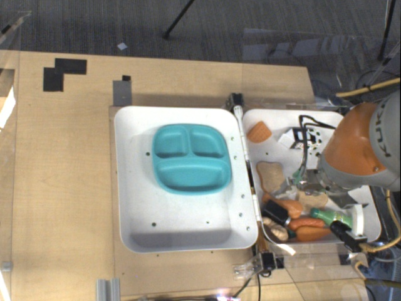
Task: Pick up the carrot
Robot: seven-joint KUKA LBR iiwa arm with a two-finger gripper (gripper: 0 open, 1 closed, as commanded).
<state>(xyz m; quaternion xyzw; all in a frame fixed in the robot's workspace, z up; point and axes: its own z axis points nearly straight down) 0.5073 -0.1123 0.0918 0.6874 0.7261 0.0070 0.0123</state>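
Note:
The right bin [369, 121] holds a heap of toy food along its front. An orange, tapered piece that looks like the carrot [290, 205] lies in that heap, next to a reddish sausage [307, 222] and another orange piece [311, 234]. My gripper [305, 184] is low in the right bin, just above and behind the carrot, under the arm's orange band [354, 146]. The arm's wrist hides much of the gripper, and nothing can be seen held in it.
A teal divided plate [190, 157] sits in the left bin [135, 227]. In the right bin there are also an orange wedge [259, 131] at the back left, a tan slab [270, 174], a green bottle [332, 217], a black item [276, 212] and a mushroom [279, 232].

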